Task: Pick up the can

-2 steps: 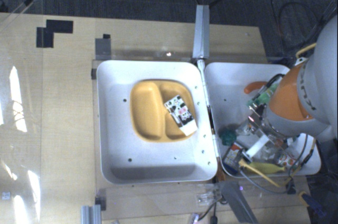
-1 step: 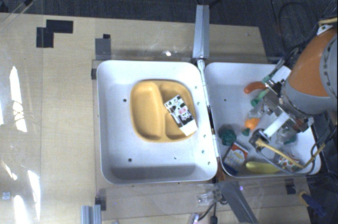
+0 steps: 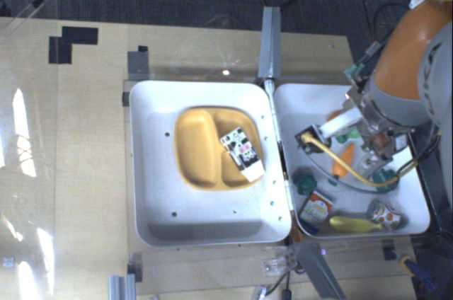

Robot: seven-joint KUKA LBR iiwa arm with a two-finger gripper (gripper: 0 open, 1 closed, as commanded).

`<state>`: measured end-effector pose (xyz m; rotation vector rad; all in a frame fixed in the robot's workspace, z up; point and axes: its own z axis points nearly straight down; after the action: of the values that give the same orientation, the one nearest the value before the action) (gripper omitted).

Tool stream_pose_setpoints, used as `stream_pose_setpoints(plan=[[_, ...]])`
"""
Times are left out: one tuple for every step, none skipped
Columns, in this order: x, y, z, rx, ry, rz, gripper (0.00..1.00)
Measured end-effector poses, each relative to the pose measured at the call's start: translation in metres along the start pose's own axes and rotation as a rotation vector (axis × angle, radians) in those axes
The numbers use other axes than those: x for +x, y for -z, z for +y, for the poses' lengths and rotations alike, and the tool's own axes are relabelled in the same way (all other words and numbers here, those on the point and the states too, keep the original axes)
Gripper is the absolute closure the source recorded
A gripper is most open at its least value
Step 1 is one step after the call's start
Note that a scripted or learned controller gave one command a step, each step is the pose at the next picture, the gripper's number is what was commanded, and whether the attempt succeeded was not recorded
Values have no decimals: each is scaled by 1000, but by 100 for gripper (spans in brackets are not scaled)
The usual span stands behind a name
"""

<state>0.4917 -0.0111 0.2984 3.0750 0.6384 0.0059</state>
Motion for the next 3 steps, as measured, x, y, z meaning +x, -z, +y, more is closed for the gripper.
stream_pose_setpoints(plan=[[-32, -199, 66, -1, -88, 2, 0], [29, -211, 101, -2, -136, 5, 0], [-36, -88, 136, 1, -203, -1, 0]])
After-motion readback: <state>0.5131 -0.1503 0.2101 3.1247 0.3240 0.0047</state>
